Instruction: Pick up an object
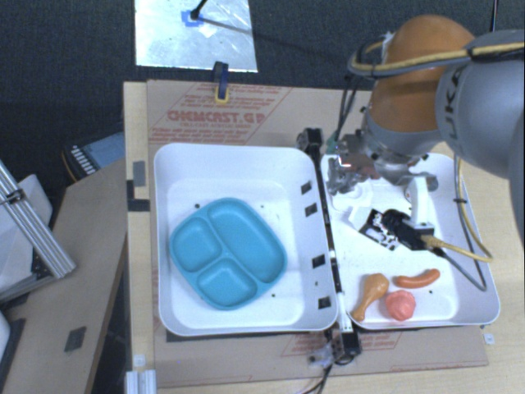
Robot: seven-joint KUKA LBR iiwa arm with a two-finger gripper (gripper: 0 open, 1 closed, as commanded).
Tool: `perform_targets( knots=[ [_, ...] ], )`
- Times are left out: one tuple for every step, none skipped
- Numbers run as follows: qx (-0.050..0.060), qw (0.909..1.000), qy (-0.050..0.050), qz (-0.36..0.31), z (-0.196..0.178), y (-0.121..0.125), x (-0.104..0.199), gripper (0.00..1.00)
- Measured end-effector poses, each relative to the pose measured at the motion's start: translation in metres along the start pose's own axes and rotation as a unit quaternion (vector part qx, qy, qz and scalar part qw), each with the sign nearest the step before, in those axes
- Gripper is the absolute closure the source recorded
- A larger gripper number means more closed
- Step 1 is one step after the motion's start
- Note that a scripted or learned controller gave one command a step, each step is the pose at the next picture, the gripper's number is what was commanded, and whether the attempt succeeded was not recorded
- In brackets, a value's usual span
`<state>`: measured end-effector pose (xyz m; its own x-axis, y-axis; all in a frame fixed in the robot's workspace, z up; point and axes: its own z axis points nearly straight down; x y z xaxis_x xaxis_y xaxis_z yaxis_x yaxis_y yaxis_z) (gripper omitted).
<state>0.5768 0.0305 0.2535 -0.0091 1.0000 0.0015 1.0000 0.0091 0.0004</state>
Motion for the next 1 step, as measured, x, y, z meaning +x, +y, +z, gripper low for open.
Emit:
perform_targets(
  knots=[
    [0.0,1.0,-0.001,0.002,0.0153,-0.0138,0.0383,1.0]
  ],
)
